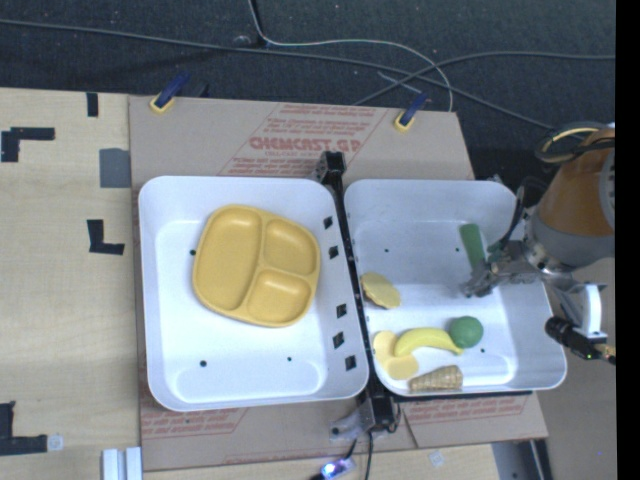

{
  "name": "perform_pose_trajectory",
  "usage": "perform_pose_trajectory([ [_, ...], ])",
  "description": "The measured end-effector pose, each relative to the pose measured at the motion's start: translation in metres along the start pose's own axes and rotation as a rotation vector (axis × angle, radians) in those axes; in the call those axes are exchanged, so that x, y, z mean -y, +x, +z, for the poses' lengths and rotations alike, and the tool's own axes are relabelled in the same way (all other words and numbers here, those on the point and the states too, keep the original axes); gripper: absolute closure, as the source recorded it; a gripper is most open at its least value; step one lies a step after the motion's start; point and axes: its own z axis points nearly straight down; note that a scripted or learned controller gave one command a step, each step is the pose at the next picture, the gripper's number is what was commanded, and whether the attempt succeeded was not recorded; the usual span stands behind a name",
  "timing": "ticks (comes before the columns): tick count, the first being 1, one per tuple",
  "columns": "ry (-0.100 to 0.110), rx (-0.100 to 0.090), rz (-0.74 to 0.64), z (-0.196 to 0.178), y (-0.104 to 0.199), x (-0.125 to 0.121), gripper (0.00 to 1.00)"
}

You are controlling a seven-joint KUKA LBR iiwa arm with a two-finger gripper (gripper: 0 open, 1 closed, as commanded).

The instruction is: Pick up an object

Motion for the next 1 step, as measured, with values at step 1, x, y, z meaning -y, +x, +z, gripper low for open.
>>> perform_pose_trajectory([
  [1,-0.006,0.002,0.001,-0.0588,0.0053,0.0059,1.00],
])
